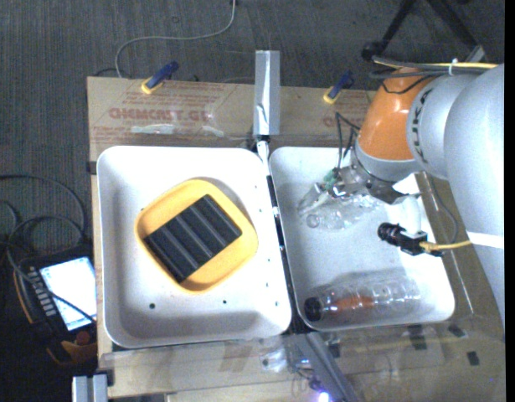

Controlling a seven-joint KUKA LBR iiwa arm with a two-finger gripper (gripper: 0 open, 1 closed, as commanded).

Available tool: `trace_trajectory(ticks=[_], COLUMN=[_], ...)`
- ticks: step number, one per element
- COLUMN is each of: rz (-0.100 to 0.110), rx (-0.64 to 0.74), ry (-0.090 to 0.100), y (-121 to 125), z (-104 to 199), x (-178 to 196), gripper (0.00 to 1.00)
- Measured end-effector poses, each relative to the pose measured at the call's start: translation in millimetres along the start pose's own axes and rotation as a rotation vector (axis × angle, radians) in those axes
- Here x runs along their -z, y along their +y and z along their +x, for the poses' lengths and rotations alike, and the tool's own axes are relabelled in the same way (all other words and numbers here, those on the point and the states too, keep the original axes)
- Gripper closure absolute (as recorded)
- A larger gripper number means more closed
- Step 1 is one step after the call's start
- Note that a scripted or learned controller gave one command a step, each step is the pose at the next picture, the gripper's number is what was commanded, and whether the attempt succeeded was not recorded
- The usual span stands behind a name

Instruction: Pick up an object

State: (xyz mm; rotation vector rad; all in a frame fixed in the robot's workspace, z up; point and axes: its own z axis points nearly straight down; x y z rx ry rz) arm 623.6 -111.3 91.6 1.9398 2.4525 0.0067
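yellow tray w/ black ribs, white bins, clear bottle

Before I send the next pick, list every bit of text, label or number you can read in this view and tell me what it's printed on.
"CHEMICAL GU...": red print on the cardboard sheet under the bins; the rest is too faint to read.
More red print on the same cardboard at its right end: blurred and partly covered, unreadable.
Lit screen of the handheld device on the floor to the left: content too small to read.
Plastic bottle in the right bin: no legible label.
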Motion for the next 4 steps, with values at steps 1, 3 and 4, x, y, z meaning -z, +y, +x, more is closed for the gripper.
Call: trace_trajectory(ticks=[1, 3, 4], rz=[0.002, -0.005, 0.01], rx=[0.038, 0.159, 0.172], ry=[0.002, 0.005, 0.01], y=[8, 0, 8], z=[6, 9, 40], x=[0, 11, 93], gripper=[0.0, 1.0, 1.0])
